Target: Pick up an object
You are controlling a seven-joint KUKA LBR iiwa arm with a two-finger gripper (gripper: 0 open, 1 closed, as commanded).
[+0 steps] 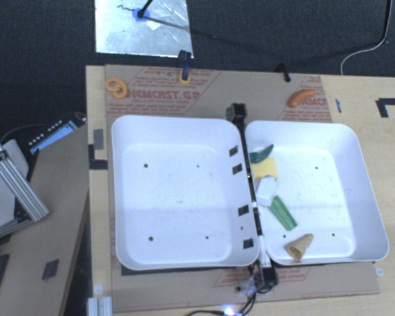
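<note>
The right bin [355, 176] holds several small objects along its left side. A teal piece [261, 153] lies at the top, with a yellow block [265, 169] just below it. Under that sit a white block [266, 191] and a green stick [283, 213], laid at a slant. A tan cone [299, 245] rests near the bin's front edge.
The left bin [178, 189] stands beside the right one on a cardboard sheet. An orange sausage-shaped toy [301, 98] and an orange ring [116, 87] lie on the cardboard behind the bins. A yellow and blue clamp [184, 68] sits at the back edge.
</note>
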